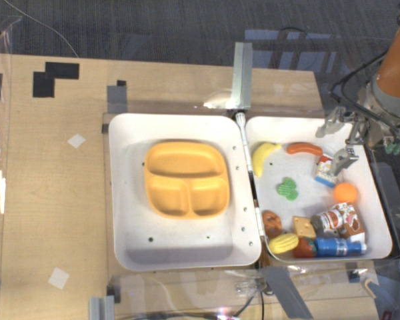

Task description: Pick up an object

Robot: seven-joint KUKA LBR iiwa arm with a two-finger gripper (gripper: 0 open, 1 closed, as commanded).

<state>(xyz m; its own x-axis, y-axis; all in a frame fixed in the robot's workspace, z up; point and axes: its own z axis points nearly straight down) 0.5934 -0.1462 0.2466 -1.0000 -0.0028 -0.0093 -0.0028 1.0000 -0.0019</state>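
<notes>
From above, the pincer (340, 142) hangs over the right bin's (380, 199) upper right part, fingers spread apart and holding nothing, one tip just above a small red-and-white carton (325, 170). Near it lie a sausage (304, 149), an orange ball (345, 192), a banana (263, 156) and a green piece (287, 189). The left bin (123, 199) on the desk (47, 199) holds a yellow divided tray (186, 179)

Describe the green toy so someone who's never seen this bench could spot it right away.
Look in the right-hand bin, the one crowded with toy food. Near its middle, below the banana, lies the small green toy on bare white floor. It is the only green thing there.
</notes>
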